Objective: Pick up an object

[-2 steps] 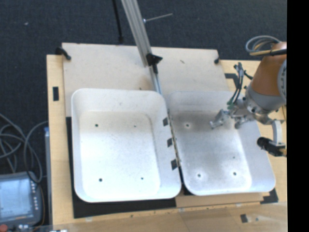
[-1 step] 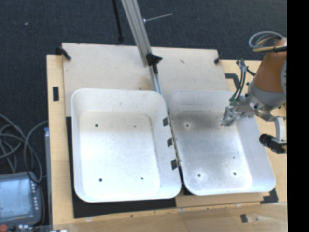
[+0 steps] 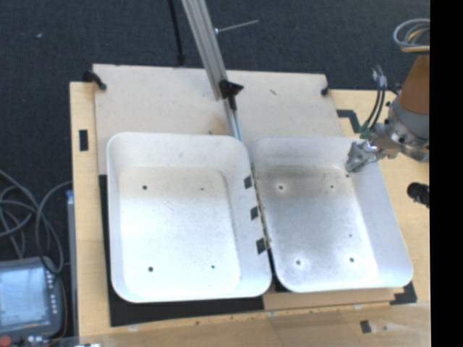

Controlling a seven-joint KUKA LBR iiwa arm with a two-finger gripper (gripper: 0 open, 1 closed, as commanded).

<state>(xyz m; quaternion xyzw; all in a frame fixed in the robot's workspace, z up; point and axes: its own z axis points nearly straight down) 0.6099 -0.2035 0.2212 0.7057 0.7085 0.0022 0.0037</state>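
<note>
My gripper [image 3: 357, 158] hangs low over the upper right rim of the right bin [image 3: 387, 223], at the end of the grey arm with its orange band [image 3: 417, 85] coming in from the right. It is small and dark against the bin wall, and I see no object in it. The right bin's floor shows grey scuff marks and a few small dots. The left bin [image 3: 119, 194] lies beside it, its floor speckled likewise.
A slanted aluminium pole [image 3: 204, 42] runs from the top down to the gap between the bins, where small black clips [image 3: 255, 212] sit. A screen [image 3: 27, 301] and cables lie at the lower left, off the bench. A wooden board [image 3: 289, 96] lies behind the bins.
</note>
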